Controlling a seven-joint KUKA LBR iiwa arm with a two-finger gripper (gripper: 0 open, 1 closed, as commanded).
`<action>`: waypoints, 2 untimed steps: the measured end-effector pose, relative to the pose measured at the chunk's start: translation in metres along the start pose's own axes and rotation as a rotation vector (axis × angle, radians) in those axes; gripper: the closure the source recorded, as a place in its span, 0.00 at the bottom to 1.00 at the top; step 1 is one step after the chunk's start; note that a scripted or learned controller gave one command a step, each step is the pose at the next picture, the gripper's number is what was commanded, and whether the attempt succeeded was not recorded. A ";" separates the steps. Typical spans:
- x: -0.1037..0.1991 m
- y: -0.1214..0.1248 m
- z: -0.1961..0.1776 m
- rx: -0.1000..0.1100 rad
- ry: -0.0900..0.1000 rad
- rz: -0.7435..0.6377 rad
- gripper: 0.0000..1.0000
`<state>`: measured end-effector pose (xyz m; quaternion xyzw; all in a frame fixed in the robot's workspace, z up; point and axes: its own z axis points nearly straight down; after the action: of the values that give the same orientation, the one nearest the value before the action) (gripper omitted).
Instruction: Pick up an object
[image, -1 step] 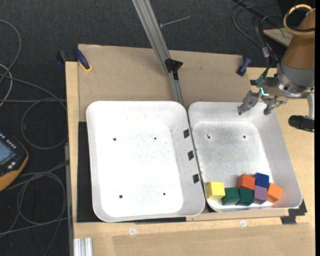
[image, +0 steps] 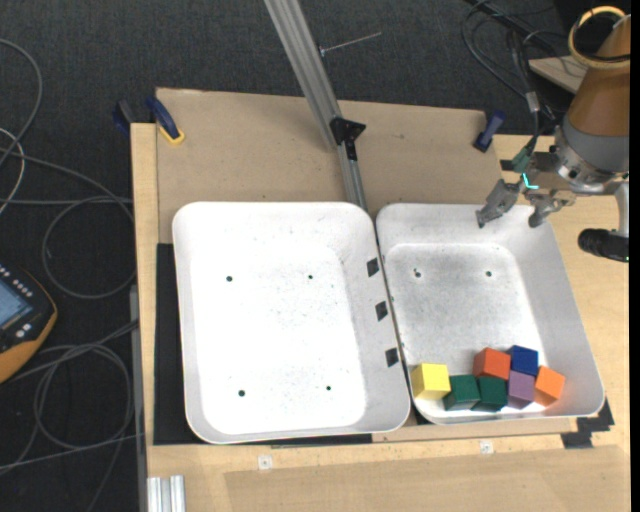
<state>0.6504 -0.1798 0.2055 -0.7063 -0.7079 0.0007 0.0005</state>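
The tabletop (image: 250, 140) carried two shallow white bins side by side. The left bin (image: 200, 300) showed a speckled white floor with four dark dots. The right bin (image: 560, 300) held a cluster of small blocks along its near edge: a yellow block (image: 432, 379) at the left end, a dark green block (image: 462, 391) just beside it, a second green block (image: 491, 392) touching that one, a red-orange block (image: 491, 362) behind the green pair, a blue block (image: 523, 358) to its right, a purple block (image: 522, 385) in front of the blue, and an orange block (image: 549, 383) at the right end. The blocks sat close together, several touching. The arm (image: 600, 100) reached in from the right, and its tool (image: 516, 208) hung above the far rim of the right bin, well apart from the blocks. The tool's two fingers stood spread wide, with nothing between them. Blue clamps (image: 165, 118) gripped the far corners of the tabletop.
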 end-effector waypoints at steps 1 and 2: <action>0.008 0.002 0.045 0.003 0.001 0.000 0.00; 0.017 -0.004 0.100 0.006 0.002 0.001 0.00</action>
<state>0.6462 -0.1624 0.1054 -0.7066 -0.7076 0.0020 0.0033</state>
